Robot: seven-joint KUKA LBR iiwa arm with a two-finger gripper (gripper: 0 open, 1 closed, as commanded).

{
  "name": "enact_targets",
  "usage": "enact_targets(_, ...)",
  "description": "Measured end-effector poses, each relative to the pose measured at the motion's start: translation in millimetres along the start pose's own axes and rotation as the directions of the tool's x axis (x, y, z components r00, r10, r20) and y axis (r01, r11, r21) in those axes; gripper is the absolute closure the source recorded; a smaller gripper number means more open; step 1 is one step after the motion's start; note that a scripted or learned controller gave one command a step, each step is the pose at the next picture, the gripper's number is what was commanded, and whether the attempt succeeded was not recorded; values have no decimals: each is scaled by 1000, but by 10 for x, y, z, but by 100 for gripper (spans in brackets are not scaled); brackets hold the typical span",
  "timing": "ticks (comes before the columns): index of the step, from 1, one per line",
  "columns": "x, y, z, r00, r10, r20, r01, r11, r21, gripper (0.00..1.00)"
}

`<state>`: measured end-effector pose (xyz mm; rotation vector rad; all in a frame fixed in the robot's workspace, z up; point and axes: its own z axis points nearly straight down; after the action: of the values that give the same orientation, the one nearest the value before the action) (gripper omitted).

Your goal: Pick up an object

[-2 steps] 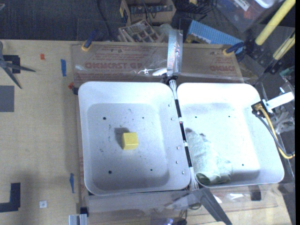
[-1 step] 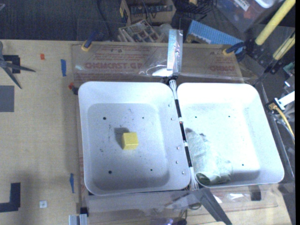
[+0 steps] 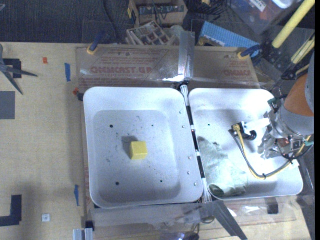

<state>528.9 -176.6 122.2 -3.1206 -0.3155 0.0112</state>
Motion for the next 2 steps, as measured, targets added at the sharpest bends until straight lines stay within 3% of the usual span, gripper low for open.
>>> enact_targets(1,-550,104,-364,1000,4,-1,-4,1000,0,100)
enact_targets(2,-571,236,-325,1000,-2,-2,2,1000,-3,100)
